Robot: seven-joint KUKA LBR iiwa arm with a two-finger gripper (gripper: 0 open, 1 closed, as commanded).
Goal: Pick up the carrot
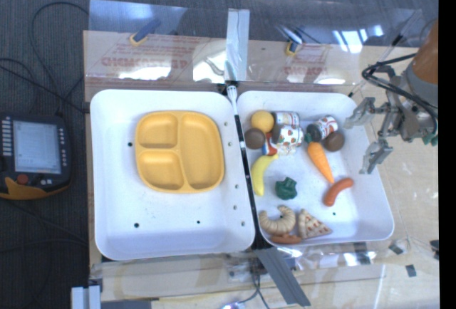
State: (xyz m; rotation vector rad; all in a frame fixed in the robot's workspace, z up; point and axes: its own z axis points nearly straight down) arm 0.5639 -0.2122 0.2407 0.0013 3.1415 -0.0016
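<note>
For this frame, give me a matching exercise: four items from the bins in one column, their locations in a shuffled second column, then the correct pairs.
Things:
1. carrot
2. yellow divided plate
3. banana
4. croissant

Places:
A. middle of the left bin
B. front of the right bin, near its closest wall
C. right bin, along the divider between the bins
D. right bin, right of centre, just above the sausage

Pairs: 1-D, 2-A, 3-C, 4-B
</note>
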